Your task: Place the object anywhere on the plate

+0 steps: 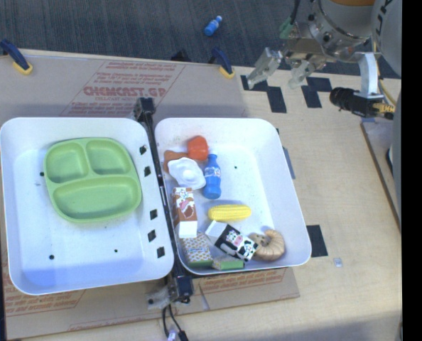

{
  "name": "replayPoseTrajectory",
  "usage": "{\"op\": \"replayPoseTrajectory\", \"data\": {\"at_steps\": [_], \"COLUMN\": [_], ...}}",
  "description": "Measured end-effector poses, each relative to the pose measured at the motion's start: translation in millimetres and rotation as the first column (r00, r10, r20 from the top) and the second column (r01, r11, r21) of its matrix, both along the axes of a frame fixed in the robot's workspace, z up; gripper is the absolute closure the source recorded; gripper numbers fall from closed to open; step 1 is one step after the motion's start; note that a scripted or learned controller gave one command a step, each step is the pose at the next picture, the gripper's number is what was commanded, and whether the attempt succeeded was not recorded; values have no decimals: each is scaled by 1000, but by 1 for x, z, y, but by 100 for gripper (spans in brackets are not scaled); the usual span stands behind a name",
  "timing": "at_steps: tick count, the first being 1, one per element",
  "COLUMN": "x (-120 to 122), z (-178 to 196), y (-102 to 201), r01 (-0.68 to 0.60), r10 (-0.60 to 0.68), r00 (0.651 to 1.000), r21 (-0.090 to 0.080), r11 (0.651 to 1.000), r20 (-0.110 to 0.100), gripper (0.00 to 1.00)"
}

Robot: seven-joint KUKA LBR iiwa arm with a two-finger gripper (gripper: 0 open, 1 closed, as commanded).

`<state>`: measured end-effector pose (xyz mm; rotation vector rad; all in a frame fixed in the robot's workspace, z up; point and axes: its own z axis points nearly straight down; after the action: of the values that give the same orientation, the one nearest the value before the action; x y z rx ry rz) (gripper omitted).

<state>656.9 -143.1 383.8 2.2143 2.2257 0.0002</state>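
Note:
A green divided plate lies in the left white bin. The right bin holds several small objects: a red-orange piece, a white cup-like item, a blue bottle, a yellow corn cob, a brown carton, a black-and-white carton and a tan croissant. My gripper hangs high above the bench beyond the right bin's far edge. Its two fingers are spread apart with nothing between them.
Cardboard lies under both bins, held by blue clamps. A small blue object rests on the dark floor behind. Black tape marks and a black fixture sit on the bench at the right.

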Motion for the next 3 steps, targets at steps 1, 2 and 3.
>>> {"op": "replayPoseTrajectory", "data": {"at_steps": [1,2,3], "x": [0,0,0], "z": [45,81,103], "y": [-8,-15,-23], "r01": [0,0,0], "r10": [0,0,0], "r00": [1000,1000,1000], "r21": [0,0,0], "r11": [1000,1000,1000], "r20": [2,2,3], "gripper": [0,0,0]}}
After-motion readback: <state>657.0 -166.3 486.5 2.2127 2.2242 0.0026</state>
